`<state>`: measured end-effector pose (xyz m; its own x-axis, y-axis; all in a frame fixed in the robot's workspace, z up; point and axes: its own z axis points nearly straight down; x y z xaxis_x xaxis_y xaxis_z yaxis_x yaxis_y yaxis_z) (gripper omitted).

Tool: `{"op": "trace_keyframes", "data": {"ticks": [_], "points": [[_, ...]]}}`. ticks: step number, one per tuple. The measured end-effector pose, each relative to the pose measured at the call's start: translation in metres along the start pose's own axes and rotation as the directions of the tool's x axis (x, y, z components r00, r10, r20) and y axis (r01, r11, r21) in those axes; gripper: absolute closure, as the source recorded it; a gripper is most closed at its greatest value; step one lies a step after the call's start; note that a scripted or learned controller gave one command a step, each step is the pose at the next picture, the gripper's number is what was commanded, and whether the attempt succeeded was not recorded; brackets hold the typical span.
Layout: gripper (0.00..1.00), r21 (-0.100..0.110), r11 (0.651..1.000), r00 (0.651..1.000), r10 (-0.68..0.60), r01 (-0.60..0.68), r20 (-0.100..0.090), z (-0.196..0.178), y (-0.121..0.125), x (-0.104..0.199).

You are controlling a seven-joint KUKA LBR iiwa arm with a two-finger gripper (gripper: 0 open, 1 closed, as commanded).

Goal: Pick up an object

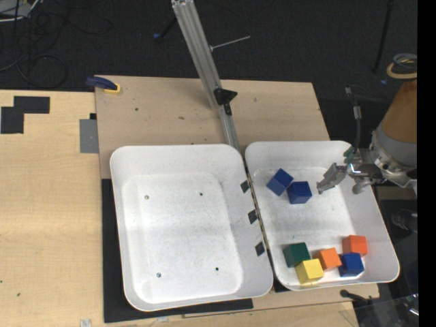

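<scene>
The right bin [381, 227] holds several small cubes. Two blue cubes [279, 181] [299, 192] lie side by side near its middle. Along its front edge sit a green cube [296, 253], a yellow cube [309, 270], an orange cube [330, 257], a red-orange cube [355, 244] and another blue cube [351, 263]. My gripper [345, 182] hovers over the bin's right rear part, to the right of the blue pair. It is open with its fingers spread, and nothing sits between them.
The left bin [129, 182] lies beside the right one, with black clips along the shared rim [251, 215]. A slanted aluminium rail [204, 60] rises behind the bins. The wooden bench extends to the left.
</scene>
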<state>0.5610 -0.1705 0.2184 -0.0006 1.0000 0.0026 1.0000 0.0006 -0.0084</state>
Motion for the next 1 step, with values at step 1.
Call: {"op": "trace_keyframes", "data": {"ticks": [1], "points": [[0.0,-0.005,1.0,1.0,0.001,-0.001,0.001,-0.0027,0.0008,-0.0006]]}}
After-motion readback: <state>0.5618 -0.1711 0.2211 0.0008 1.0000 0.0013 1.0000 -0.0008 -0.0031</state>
